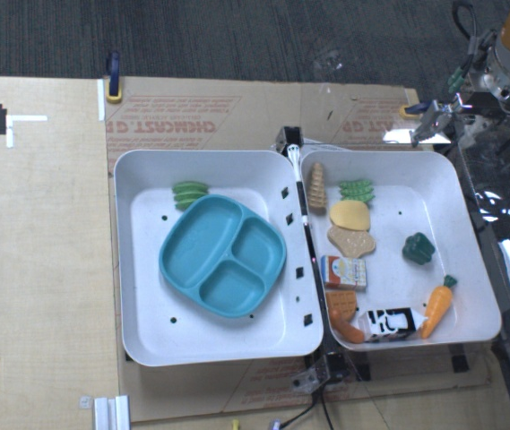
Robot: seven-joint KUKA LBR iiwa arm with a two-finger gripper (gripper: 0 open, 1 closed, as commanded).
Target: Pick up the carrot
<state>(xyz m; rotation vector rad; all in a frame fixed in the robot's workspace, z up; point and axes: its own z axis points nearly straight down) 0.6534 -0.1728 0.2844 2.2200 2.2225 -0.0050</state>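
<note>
- Carrot (437, 307): lying at the five o'clock corner of the right bin (470, 231), just beside a black-and-white carton (389, 322).
- Gripper (438, 119): at one o'clock, outside the bin, well apart from the carrot; grip state cannot be told.

Carrot (436, 308) in right bin (470, 206), near front-right corner; divided plate (223, 255) in left bin (129, 267).
</note>
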